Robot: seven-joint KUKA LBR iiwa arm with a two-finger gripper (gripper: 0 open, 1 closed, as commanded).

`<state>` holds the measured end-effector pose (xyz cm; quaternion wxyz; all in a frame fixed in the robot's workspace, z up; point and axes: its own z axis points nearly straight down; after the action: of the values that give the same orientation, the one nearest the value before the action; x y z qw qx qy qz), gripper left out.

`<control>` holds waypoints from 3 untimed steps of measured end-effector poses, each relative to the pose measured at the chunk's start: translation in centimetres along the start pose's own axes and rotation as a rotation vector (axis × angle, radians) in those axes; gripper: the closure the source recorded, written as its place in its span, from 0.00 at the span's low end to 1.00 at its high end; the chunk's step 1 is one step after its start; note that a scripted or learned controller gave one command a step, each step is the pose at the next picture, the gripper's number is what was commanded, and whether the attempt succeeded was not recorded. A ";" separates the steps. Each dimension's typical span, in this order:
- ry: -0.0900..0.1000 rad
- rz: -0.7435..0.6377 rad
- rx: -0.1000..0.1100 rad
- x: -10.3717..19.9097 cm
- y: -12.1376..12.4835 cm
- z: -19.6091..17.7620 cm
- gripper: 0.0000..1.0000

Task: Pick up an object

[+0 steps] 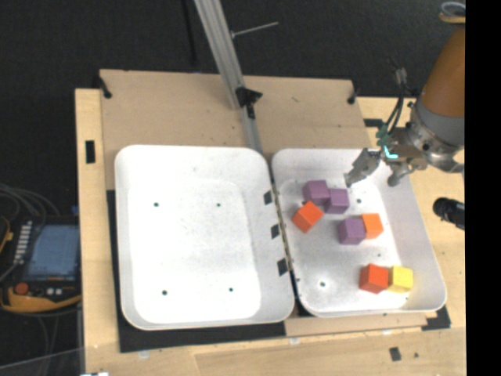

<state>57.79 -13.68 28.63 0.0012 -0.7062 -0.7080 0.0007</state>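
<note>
While it hangs over the right bin (pixel 415 233), the end effector (pixel 379 168) has its fingers spread wide, holding nothing, near the purple blocks (pixel 326 195).

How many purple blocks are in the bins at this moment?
3, all in the right bin: two touching near its upper middle, one lower at centre beside an orange block. None looks hidden.

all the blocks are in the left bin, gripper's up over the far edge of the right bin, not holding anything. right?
Not quite. The camera view shows the blocks in the right bin, not the left: purple ones, orange ones and one yellow. The rest stands: the gripper is over that bin's far edge with nothing between its jaws.
</note>
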 end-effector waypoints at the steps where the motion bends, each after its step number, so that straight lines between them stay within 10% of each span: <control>1: 0.000 0.000 -0.004 0.0 0.1 -0.2 0.00; 3: -0.002 0.004 0.001 0.9 -1.3 10.6 0.00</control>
<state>56.42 -12.77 18.05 0.0011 -0.7075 -0.7067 0.0018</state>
